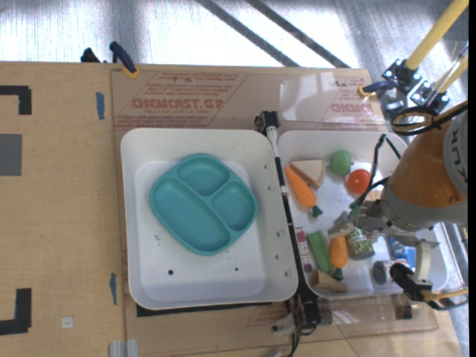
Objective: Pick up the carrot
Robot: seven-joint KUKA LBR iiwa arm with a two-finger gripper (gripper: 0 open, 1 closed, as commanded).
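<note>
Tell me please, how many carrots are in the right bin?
2. One carrot lies at the bin's left side, beside the wedge of bread. A second carrot lies lower, next to the gripper. The arm may hide others.

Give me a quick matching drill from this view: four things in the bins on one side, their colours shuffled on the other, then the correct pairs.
Things:
1. divided plate in the left bin
2. carrot beside the divider
3. round ball-like item near the arm
4. wedge-shaped piece at the carrot's top

Colours:
A. tan
B. orange with a green tip
C. teal
D. red-orange

Pairs: 1-C, 2-B, 3-D, 4-A
</note>
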